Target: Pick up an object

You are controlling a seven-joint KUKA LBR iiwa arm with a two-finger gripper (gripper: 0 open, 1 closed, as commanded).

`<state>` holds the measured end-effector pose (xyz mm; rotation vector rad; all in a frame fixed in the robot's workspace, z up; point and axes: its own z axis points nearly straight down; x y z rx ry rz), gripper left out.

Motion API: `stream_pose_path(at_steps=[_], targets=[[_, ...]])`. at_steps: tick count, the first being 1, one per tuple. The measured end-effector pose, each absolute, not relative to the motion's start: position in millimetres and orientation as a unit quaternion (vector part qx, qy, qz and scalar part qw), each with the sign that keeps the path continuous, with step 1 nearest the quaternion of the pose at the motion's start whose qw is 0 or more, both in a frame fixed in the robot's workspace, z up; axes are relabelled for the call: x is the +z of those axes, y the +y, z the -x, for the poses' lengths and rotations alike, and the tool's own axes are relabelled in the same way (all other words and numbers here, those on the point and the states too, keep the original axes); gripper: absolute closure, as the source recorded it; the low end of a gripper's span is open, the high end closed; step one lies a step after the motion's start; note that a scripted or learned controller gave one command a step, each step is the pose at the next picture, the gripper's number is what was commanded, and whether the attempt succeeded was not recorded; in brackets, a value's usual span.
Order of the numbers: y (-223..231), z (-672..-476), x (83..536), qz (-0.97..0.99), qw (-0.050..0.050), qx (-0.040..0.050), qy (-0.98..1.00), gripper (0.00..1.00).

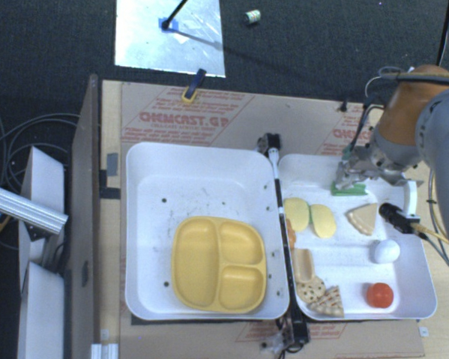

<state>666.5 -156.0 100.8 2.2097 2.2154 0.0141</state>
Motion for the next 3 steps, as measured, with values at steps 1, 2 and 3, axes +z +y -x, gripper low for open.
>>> stream_pose_path(at_steps=[1, 2, 3], targets=[[-156.0, -666.2, 100.2, -0.706, 0.006, 0.0042, 0.708, 0.00], [-156.0, -667.5, 112.0, -0.706, 0.008, 0.0058, 0.708, 1.00], [-156.0, -667.4, 111.5, -0.706, 0.007, 0.0056, 0.708, 0.00]])
